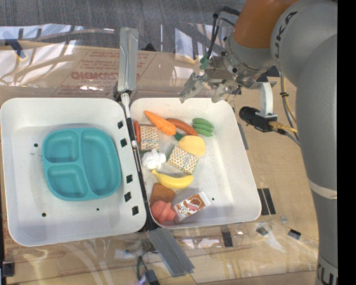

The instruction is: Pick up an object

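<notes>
Camera view: gripper spread open above the far rim of the toy-food bin

On the left side the left bin (12,177) holds a teal divided plate (81,162), which lies flat near the middle of the bin floor. Between the two bins there is a row of black clips, and a grey strip (128,61) goes up from the far end of this line.

The right bin (237,183) holds all the toy food, mostly in its left half. At the far side lies an orange carrot (159,122), beside it a red sausage (181,126) and then a green pea pod (203,126). A little nearer there is a small patterned carton (149,138), a white garlic (153,158), a second patterned carton (182,159) and a yellow lemon (193,145) touching that carton. A yellow banana (173,180) lies under them. At the near corner I see a brown piece (162,192), a pink piece (163,211) and a red and white packet (191,205).

The gripper (203,92) hangs over the far rim of the right bin, just beyond the pea pod. Its two fingers (190,89) are spread apart and nothing is between them. The grey arm (302,52) with its orange band fills the right side
</notes>
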Robot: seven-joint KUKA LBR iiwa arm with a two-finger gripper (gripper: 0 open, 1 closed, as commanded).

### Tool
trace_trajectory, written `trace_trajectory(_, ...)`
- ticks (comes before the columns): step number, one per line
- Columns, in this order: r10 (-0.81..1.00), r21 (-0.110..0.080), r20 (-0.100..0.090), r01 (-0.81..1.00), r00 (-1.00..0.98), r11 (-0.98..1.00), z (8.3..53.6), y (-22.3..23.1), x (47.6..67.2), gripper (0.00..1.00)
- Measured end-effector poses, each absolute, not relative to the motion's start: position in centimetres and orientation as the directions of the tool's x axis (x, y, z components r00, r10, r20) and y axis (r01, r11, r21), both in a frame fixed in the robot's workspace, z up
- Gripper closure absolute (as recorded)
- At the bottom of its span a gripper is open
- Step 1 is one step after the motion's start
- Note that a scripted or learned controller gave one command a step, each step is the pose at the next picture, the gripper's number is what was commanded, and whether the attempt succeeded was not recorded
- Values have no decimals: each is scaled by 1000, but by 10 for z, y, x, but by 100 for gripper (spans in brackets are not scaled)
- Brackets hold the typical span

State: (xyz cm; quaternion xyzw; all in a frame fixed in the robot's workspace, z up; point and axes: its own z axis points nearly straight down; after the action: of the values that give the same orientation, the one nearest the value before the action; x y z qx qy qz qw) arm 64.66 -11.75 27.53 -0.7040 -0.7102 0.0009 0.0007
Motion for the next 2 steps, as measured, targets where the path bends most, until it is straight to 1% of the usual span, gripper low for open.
trace_trajectory(1,997,-5,-1,997,-71,71,195,-102,646,0)
trace_trajectory(2,1000,-3,0,1000,12,-12,181,-101,640,0)
